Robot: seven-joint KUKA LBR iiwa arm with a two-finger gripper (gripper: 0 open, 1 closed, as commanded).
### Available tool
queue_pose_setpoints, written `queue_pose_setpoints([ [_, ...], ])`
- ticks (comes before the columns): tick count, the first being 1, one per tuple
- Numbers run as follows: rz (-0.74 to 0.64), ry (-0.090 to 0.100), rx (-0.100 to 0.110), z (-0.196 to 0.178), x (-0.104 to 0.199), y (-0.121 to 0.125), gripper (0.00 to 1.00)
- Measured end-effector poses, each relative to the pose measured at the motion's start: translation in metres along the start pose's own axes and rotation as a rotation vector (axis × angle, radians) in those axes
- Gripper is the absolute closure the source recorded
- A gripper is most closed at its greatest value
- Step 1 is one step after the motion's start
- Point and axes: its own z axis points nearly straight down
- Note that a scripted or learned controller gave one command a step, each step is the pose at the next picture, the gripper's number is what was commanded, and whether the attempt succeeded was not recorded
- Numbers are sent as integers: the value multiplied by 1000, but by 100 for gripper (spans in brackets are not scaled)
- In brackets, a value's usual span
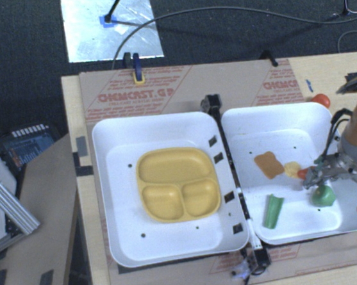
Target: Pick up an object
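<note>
— What's in reach, from the left?
— Yellow tray (pixel 174 183) in the left bin (pixel 115 178); in the right bin (pixel 273 127), a light green block (pixel 272 211) at six o'clock.
— Grip?
— I'd pinch its long flat sides. Gripper (pixel 313 179) at four o'clock; pincer state, I cannot tell.

I read red "CHEMCAST" lettering printed twice on the brown paper-covered sheet (pixel 177 80) under both white bins.
</note>
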Motion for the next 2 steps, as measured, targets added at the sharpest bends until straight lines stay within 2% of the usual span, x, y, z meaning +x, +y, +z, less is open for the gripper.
queue_pose_setpoints([
  [1,-3,-2,-4,-64,-1,1,100],
  [2,-4,-1,-3,-111,1,-4,100],
])
